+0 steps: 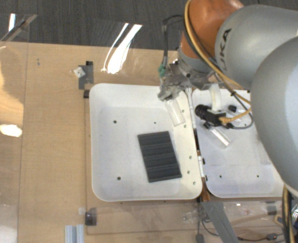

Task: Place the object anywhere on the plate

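A matte dark grey ribbed rectangular slab point(159, 157) lies flat in the smooth left white bin point(103, 135), toward 5 o'clock of its floor. The gripper point(198, 124) hangs at that bin's 2 o'clock corner. Its clear plastic fingers point(176, 111) are spread astride the wall shared with the right white bin point(240, 181), pinching nothing. The bins sit on a pale wooden bench point(42, 135), with dark ribbed flooring point(88, 4) at 12 o'clock.

The gripper point(193, 119) hangs over the joined rims point(198, 156) of the two bins, the one ridge in its way. Toward the camera and to its left lies the flat dark plate point(159, 157), with bare white floor of the left bin point(113, 146) around it. The right bin point(235, 176) floor is bare on the camera's side of the gripper.
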Robot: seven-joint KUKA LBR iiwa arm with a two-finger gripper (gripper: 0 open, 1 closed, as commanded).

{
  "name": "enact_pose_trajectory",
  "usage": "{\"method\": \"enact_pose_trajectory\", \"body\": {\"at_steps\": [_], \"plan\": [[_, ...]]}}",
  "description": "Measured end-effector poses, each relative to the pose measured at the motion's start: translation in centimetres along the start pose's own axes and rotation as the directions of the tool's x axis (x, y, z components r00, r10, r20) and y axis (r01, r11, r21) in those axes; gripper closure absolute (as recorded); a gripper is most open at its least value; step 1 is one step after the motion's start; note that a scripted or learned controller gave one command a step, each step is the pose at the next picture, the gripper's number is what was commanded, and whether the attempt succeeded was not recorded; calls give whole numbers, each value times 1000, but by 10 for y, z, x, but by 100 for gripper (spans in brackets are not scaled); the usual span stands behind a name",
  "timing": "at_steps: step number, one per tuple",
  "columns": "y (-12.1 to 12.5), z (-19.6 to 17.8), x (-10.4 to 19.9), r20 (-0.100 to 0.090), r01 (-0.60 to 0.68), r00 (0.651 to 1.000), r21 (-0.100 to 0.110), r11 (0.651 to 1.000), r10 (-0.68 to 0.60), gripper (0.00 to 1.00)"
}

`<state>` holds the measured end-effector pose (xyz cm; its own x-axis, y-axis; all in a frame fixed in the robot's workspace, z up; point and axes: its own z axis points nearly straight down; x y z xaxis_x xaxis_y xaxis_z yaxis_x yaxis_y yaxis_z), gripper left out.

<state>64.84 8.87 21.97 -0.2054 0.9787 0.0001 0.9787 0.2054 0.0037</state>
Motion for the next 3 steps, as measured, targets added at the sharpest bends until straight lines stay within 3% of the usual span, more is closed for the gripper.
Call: {"method": "enact_pose_trajectory", "body": {"at_steps": [1, 2, 3], "plan": [[-3, 58, 59, 0, -62, 998, 2, 998, 62, 100], [-55, -14, 128, -1, 258, 966, -4, 966, -258, 100], [-77, 129, 150, 7, 812, 584, -9, 584, -812, 100]]}}
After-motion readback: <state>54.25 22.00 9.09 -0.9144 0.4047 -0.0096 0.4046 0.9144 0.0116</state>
